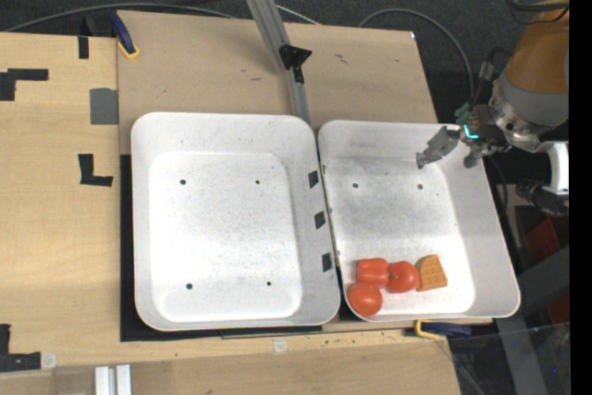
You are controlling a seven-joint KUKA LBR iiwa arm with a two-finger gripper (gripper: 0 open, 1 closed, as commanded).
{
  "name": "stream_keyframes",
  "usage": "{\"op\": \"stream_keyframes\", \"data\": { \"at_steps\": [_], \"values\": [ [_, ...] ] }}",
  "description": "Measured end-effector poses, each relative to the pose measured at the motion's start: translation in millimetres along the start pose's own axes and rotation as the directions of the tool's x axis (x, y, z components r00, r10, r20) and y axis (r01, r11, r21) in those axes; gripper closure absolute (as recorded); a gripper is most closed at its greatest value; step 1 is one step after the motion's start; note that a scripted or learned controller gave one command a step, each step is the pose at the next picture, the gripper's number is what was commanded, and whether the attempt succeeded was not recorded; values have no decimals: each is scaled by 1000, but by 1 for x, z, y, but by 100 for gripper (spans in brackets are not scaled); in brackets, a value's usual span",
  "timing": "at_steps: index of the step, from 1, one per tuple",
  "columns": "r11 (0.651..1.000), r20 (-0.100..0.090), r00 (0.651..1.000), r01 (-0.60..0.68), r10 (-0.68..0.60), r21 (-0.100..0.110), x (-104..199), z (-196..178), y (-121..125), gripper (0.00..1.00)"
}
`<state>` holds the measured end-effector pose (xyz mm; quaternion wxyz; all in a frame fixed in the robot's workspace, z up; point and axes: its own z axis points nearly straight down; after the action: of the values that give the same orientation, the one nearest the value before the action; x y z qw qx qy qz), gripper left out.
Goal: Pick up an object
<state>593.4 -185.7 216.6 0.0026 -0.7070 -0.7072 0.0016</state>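
Now the tool hangs over the far right corner of the right bin, fingers apart and holding nothing. Three red things and an orange block sit at the near edge. Next it should probably go there and drop down.

Three red pieces and an orange waffle-like block lie clustered together. They rest at the near edge of the right bin.
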Motion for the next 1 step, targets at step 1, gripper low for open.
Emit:
{"op": "stream_keyframes", "data": {
  "at_steps": [1],
  "values": [
    [1000, 2, 1000, 2, -2, -5, 0, -3, 1, 0]
  ]
}}
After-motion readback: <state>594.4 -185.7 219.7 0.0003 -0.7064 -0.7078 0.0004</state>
